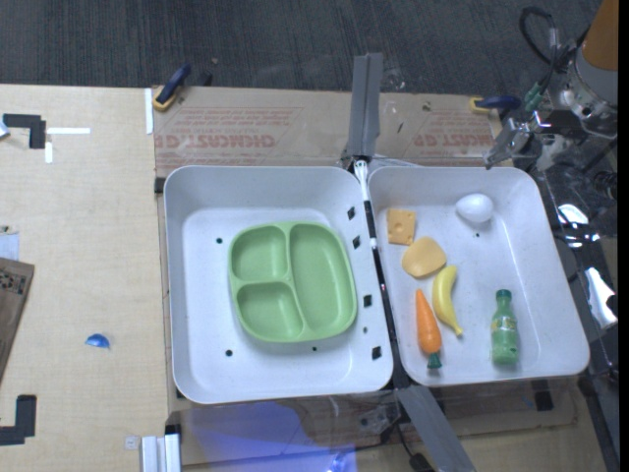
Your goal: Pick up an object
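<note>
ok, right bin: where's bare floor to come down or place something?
Right bin: a bare strip between banana and green bottle, running up below the white egg. Crowded along the left wall: cheese, yellow chip, carrot, banana packed close.

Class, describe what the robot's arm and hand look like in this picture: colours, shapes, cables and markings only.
At the upper right corner, a slice of the arm's orange band shows above pale grey wrist parts. Black cables loop beside it, with a touch of green wire lower down. The hand is small, metallic grey and dark, made of thin angular pieces. No markings can be read at this size.
</note>
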Robot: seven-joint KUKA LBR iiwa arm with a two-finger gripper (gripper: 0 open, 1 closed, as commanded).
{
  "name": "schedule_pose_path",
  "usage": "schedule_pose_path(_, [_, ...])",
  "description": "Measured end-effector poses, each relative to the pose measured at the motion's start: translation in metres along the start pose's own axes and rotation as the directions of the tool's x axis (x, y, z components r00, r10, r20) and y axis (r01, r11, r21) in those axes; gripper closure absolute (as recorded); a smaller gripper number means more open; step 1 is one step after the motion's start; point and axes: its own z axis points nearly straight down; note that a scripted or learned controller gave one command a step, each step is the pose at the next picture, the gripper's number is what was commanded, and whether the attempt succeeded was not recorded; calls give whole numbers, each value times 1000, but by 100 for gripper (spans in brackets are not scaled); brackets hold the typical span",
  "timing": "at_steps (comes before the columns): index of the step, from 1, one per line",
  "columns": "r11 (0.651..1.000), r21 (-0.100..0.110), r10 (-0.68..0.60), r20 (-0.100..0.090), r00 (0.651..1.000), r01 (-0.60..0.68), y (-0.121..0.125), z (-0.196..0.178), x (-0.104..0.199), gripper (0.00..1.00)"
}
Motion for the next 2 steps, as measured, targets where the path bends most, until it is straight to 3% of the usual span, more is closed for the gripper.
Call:
schedule_pose_path(1, [1000, 1, -16, -1, 1000, 16, -89, 158, 21, 0])
schedule_pose_path(2, [999, 1, -48, -1, 999, 48, -151, 182, 75, 0])
